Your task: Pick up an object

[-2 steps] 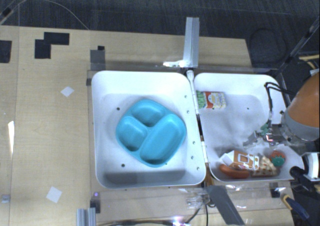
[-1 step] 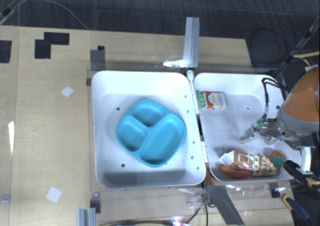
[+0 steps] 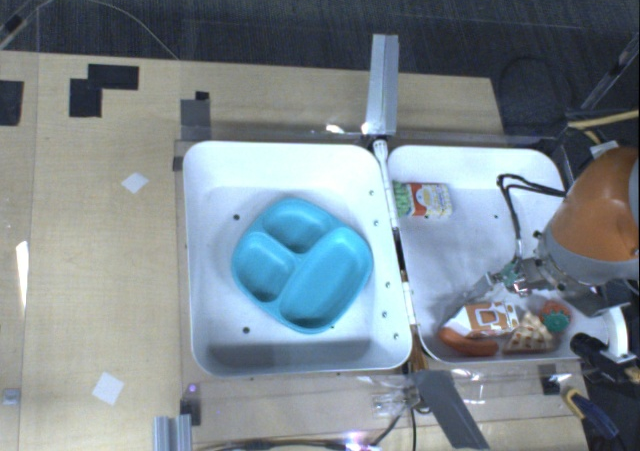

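Hovering at lower right of frame, claw (image 3: pixel 512 279) sits over the right bin (image 3: pixel 470 239); grip state: cannot tell. Toy food pile (image 3: pixel 505 327) lies just below-left of it, long axis running left-right along the bin's lower wall.

You get bright, even overhead light. White bins (image 3: pixel 290 164) near blown out, rims lose detail. Soft shadow along left bin's near wall. Mild glare spots on bench (image 3: pixel 90 269) at left edge. Focus slightly soft throughout; small items in right bin's near corner blur together.
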You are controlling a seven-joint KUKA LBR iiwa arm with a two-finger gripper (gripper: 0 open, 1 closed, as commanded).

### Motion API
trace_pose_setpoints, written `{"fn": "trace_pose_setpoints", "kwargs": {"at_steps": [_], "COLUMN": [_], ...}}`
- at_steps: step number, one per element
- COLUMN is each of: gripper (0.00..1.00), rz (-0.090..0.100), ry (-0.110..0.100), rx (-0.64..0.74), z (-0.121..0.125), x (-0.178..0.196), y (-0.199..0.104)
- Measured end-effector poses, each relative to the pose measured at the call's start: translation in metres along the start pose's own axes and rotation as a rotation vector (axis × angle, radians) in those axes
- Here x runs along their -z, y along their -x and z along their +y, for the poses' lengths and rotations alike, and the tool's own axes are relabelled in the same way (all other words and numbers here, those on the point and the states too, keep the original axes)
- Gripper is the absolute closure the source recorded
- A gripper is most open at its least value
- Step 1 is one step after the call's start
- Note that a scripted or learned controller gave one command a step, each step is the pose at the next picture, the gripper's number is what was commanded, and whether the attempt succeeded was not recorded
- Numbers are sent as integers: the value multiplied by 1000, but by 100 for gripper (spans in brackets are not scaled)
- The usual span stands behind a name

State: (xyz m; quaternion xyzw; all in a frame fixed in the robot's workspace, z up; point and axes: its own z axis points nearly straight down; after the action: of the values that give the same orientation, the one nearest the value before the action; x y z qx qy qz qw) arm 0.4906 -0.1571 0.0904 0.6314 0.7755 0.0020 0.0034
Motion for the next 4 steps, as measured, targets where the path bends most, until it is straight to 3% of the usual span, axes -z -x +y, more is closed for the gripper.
{"fn": "trace_pose_setpoints", "kwargs": {"at_steps": [1, 2, 3, 4], "gripper": [0, 0, 0, 0], "rz": [-1, 1, -16, -1], "ry": [-1, -3, 16, 4], "rx": [107, 112, 544, 283], "z": [-7, -12, 16, 43], "x": [130, 5, 44, -1], "y": [29, 47, -56, -51]}}
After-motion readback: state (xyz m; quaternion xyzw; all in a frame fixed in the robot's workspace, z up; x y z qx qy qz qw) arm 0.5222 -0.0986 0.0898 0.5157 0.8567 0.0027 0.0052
